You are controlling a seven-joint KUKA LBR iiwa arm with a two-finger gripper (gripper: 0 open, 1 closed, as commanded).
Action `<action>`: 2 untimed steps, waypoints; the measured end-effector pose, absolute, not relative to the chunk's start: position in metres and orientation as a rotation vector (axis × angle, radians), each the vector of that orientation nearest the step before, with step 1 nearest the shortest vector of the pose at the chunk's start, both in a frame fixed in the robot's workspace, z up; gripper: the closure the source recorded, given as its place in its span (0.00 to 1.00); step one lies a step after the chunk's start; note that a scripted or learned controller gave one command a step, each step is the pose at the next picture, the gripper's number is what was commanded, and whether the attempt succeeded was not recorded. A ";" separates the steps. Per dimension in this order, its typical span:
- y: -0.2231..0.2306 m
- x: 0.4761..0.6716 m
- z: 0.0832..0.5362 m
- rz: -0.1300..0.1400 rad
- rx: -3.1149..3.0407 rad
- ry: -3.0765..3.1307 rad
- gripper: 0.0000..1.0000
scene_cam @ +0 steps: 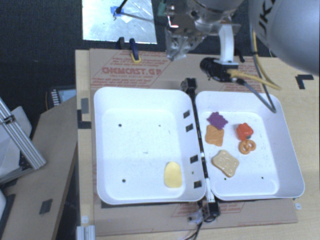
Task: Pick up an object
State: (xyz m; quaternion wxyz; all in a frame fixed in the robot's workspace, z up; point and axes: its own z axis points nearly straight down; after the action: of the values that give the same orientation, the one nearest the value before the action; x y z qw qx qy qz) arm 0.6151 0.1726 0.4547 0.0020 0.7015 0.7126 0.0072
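The arm (280, 19) is reaching in from the upper right, its grey body hanging high over the bench's far edge, with the gripper (176, 48) pointing down beyond the bins; whether it is spread or closed cannot be told. In the left bin (107, 104), a pale yellow piece (173, 174) is lying near the front right corner. In the right bin (285, 134), a purple piece (217, 119) is sitting near the far left, touching an orange cracker (214, 135) just in front of it. A red piece (244, 131) and a pretzel (247, 146) are resting mid-bin, and a toast slice (225, 163) is lying toward the front.
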 end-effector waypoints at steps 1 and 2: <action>0.211 0.626 0.486 0.011 2.211 2.229 1.00; 0.164 0.573 0.366 -0.020 2.229 2.224 1.00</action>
State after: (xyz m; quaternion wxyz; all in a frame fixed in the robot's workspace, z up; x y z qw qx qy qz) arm 0.5732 0.1642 0.3664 -0.0034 0.7078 0.7063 -0.0063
